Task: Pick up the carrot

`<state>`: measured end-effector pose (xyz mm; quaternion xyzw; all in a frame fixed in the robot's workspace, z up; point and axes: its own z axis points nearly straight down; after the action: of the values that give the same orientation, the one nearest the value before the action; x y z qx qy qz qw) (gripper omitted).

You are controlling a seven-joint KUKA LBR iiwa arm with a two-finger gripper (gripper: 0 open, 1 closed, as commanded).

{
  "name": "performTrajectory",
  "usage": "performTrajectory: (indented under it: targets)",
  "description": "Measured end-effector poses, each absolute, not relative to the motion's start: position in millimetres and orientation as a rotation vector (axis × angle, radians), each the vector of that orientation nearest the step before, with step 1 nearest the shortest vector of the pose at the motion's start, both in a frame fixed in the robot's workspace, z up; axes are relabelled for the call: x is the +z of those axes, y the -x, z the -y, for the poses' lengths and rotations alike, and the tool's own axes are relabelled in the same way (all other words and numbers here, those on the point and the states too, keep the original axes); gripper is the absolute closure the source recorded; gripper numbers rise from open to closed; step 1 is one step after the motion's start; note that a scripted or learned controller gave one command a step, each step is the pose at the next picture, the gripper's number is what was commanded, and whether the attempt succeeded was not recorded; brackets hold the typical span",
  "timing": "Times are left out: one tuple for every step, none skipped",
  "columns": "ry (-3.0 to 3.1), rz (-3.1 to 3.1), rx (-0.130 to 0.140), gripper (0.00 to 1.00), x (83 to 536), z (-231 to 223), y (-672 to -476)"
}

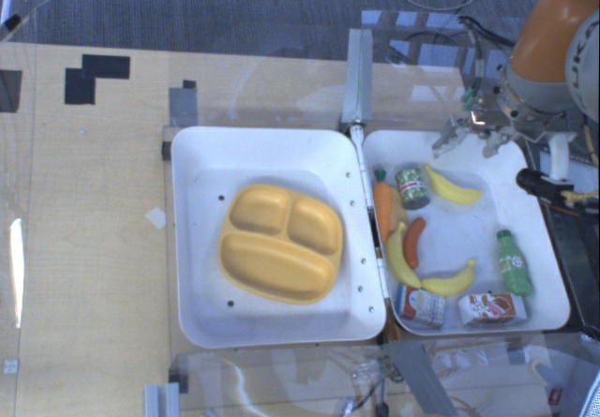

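Note:
The carrot [383, 210] is orange with a green top. It lies along the left wall of the right bin [548, 260], its top pointing to the far side. My gripper [472, 141] hangs over the far edge of that bin, up and to the right of the carrot and well apart from it. Its two fingers [446, 137] are spread open with nothing between them.
Right of the carrot are a small green-labelled can [411, 186], a red sausage [413, 241] and three bananas [453, 187] [400, 257] [451, 279]. A green bottle [513, 263], a can [422, 306] and a carton [490, 309] lie near the front. The left bin [202, 162] holds a yellow divided tray [281, 242].

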<state>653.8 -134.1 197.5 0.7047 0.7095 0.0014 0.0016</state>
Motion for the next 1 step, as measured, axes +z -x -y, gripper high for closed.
performTrajectory:
  targets:
    - [-1.874, -2.511, 0.008, 0.00, 111.4, 125.7, -616.3]
